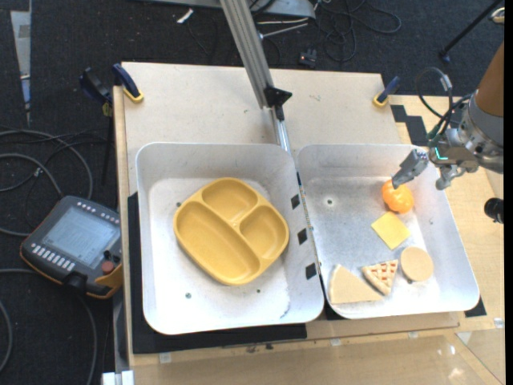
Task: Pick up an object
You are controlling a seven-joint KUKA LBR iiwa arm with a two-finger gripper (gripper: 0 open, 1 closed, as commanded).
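Note:
The right bin (337, 175) holds an orange ball (398, 198), a yellow square slice (390, 231), a tan round disc (416, 265), a small pizza slice (381, 275) and a beige wedge (350, 285). My gripper (427, 173) hangs over the bin's far right corner, open, its fingers (409, 169) spread wide with nothing between them. The left fingertip sits just above and right of the orange ball; I cannot tell whether it touches it.
The left bin (160, 175) carries a yellow divided plate (232, 229). A slanted metal pole (252, 54) runs down to the seam between the bins. A teach pendant (74, 243) lies on the floor at left.

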